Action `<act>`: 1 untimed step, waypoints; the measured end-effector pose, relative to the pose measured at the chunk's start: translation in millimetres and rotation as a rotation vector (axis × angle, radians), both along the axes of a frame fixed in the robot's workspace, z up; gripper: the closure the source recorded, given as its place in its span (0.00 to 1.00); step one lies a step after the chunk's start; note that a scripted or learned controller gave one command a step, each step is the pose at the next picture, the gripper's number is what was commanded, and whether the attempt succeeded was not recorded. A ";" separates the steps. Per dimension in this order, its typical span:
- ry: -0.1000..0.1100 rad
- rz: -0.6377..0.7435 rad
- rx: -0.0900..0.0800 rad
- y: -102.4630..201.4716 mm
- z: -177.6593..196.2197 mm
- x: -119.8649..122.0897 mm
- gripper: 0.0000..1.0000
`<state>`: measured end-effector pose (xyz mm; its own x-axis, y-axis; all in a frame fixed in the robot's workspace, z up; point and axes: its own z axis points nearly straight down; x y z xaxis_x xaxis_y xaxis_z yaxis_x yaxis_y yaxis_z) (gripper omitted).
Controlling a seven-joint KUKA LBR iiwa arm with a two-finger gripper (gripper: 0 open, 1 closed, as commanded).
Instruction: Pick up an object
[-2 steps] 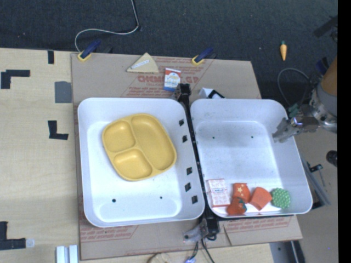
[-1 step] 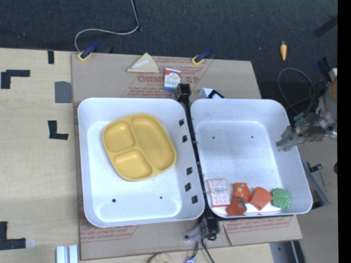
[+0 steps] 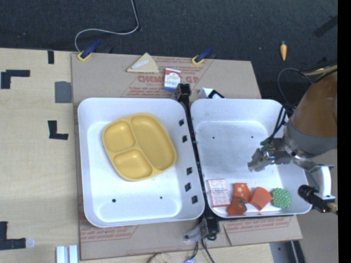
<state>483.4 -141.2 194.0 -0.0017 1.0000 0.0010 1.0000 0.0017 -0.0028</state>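
Resting on brown cardboard (image 3: 109,73), two white bins (image 3: 90,147); tool (image 3: 262,159) state unclear.

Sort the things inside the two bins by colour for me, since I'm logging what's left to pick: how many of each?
Yellow: 1, the divided plate in the left bin.
Red or orange: 3, a cluster along the right bin's near edge.
Green: 1, the round item.
White with red print: 1, the flat packet.
Total: 6
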 end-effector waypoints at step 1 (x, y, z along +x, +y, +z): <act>-0.001 0.001 0.000 58.3 -10.1 5.6 1.00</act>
